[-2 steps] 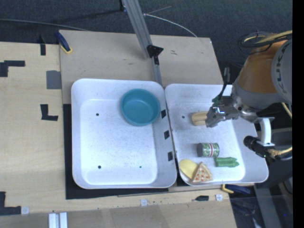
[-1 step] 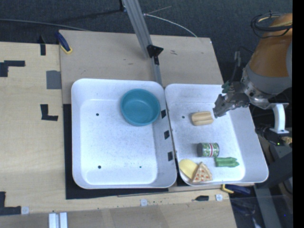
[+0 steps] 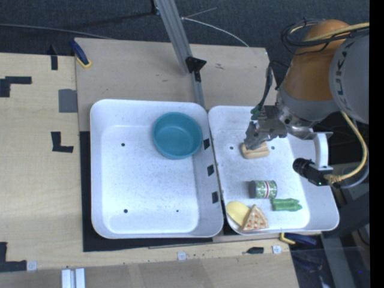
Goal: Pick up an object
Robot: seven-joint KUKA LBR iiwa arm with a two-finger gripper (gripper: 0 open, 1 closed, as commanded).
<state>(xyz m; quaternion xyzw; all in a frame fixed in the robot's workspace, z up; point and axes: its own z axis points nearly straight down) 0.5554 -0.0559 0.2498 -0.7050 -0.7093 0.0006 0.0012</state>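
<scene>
My gripper [image 3: 255, 143] hangs low over the upper part of the right bin [image 3: 228, 161], its dark fingers pointing down right at a tan bread-like piece [image 3: 256, 153] that lies on the bin floor. The fingertips sit at the piece's top left edge, touching or nearly so. Lower in the same bin lie a small green and red can [image 3: 263, 189] on its side, a green pepper-like toy [image 3: 286, 204], a yellow piece [image 3: 236, 210] and a pizza slice [image 3: 255, 219]. A blue bowl [image 3: 176, 135] stands in the left bin [image 3: 120, 173].
The arm's grey and orange body [image 3: 318, 71] reaches in from the upper right above the right bin's far corner. A slanted metal pole [image 3: 180, 35] ends at the divider between the bins. The left bin's floor around the bowl is bare white.
</scene>
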